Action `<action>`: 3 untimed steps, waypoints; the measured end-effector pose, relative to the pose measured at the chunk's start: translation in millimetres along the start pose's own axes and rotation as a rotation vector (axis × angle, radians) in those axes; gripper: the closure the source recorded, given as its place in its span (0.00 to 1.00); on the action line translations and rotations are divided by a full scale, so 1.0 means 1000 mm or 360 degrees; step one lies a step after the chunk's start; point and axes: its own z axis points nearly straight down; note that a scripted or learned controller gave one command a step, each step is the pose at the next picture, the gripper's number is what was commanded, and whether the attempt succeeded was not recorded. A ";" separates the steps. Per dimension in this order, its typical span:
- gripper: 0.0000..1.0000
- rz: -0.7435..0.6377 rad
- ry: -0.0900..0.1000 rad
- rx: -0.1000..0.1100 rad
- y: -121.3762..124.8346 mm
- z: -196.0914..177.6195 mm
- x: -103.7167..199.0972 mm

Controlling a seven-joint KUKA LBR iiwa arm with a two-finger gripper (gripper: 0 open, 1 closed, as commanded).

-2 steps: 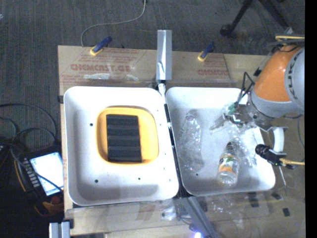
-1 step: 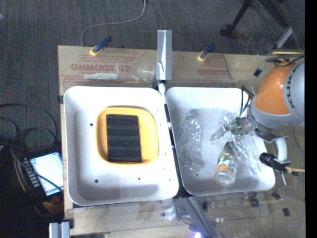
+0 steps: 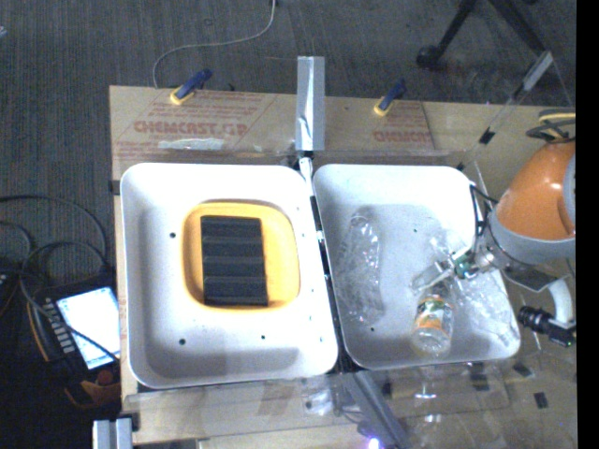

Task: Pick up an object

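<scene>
We hang our claw (image 3: 447,271) low in the right white bin (image 3: 393,181), seemingly parted and gripping nothing — the clear orange-labelled plastic bottle (image 3: 432,318) lies just beside; next, descend and clench.

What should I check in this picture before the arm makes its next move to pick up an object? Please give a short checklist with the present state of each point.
1. Gripper is over the right bin: ok.
2. A target lies near it: ok, a clear plastic bottle sits just below it in the picture.
3. Something already between the fingers: cannot tell.
4. Fingers open for the grasp: cannot tell.
5. Second clear bottle lies apart from the gripper: ok.
6. Yellow tray rests in the left bin, away from the arm: ok.
</scene>
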 end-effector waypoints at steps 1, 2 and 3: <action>0.00 0.0097 -0.0010 0.0011 0.033 0.002 0.043; 0.00 0.0457 0.0000 0.0040 0.035 -0.054 -0.012; 0.00 0.0051 0.0013 0.0031 0.013 -0.004 -0.005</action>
